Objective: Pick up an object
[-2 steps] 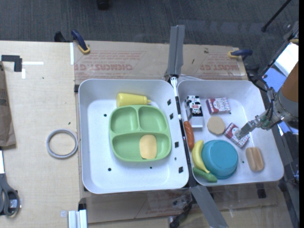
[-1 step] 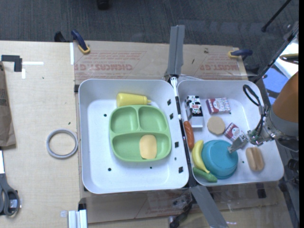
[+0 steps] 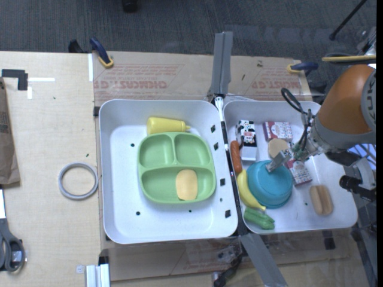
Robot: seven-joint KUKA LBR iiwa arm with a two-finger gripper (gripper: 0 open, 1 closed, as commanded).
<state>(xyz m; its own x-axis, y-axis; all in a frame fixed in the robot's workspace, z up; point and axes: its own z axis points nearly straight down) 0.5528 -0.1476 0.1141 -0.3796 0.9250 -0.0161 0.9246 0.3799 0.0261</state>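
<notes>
You are looking down on two white bins side by side. The arm point(image 3: 347, 109) reaches in from the right, its gripper point(image 3: 276, 162) low over the right bin point(image 3: 341, 214), tip at the rim of a blue bowl point(image 3: 270, 185); you cannot tell whether it grips anything. Around the bowl lie a banana point(image 3: 246, 193), a green vegetable point(image 3: 258, 220), a hot dog bun point(image 3: 322, 200) and a small carton point(image 3: 246, 134). The left bin point(image 3: 119, 178) holds a green divided plate point(image 3: 176, 167).
</notes>
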